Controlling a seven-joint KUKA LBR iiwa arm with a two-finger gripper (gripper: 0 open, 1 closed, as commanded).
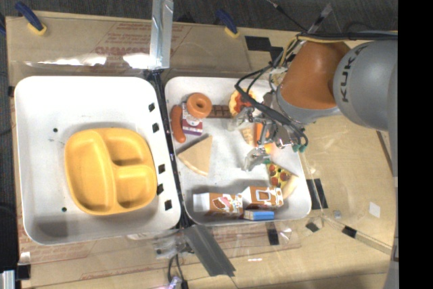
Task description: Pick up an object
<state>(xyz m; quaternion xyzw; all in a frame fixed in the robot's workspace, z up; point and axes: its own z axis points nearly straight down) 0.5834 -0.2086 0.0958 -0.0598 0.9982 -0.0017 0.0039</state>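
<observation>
Bench seen from above at a slant, carrying two shallow white bins side by side. Your arm (pixel 338 88) reaches in from the right edge, its wrist hanging over the right bin (pixel 223 81). The gripper (pixel 260 145) sits low near that bin's right wall, among small food pieces; you cannot tell how wide its pincer stands, nor whether anything is caught in it.

The step looks like the descent toward a grasp. Your next move calls for settling on one item and closing around it cleanly.

Count in the right bin: one doughnut (pixel 199 105) near the far edge, one sausage (pixel 177 124) beside the left wall, one tan wedge (pixel 197 156) toward the middle, one pizza slice (pixel 281 177) by the right wall, one bottle (pixel 237 200) lying along the near edge. The left bin (pixel 40 95) holds one yellow divided tray (pixel 111 169).
</observation>
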